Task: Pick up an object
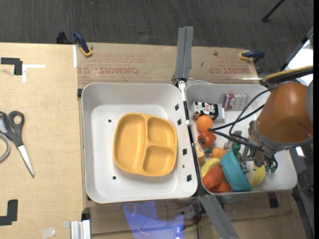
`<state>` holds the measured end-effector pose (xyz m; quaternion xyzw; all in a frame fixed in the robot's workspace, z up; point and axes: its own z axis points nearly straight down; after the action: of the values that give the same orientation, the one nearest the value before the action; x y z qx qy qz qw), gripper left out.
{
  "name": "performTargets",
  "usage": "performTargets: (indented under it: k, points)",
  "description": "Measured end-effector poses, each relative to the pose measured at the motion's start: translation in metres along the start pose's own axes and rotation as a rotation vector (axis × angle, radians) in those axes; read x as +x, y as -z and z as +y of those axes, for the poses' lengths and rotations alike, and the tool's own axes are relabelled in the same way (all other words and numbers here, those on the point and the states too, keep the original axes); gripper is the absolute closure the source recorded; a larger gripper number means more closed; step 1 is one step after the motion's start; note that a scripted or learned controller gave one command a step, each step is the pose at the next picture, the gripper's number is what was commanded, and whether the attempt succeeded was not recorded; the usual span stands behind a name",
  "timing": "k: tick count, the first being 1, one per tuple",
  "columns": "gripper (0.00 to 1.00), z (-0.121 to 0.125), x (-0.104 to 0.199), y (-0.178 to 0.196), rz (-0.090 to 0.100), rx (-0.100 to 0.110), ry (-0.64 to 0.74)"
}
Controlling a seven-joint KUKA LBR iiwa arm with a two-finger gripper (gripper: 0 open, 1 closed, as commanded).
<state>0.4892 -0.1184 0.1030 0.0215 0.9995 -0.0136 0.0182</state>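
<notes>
The right bin (284, 183) holds a pile of toys. An orange ball (204, 122) lies above a red tomato-like piece (206, 139). Lower down, a teal cup (234, 171) lies on its side next to an orange-red carrot shape (214, 179) and a yellow piece (210, 165). A black-and-white box (205, 108) and a purple-white carton (234, 101) lie near the far wall. My gripper (256, 159) hangs low in this bin under the orange wrist band (284, 114), just right of the teal cup, over a yellow banana (258, 176). Nothing shows held in it.
The left bin (94, 148) holds a yellow divided plate (145, 144). Scissors (17, 138) lie on the wooden bench at far left. Black cables (234, 126) run from the wrist across the right bin. A grey divider bar (184, 54) stands behind the bins.
</notes>
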Motion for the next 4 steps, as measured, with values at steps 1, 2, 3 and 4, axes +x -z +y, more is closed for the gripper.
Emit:
performTargets:
  k: [1,2,3,4]
  points:
    - [0.00,-0.060,-0.048,0.066,0.033,-0.029,0.161]
    - [0.00,-0.006,-0.007,-0.002,0.008,-0.017,0.194]
    - [0.00,0.017,-0.057,-0.007,0.023,-0.016,0.276]
    - [1.00,0.011,-0.062,0.007,0.010,-0.007,0.270]
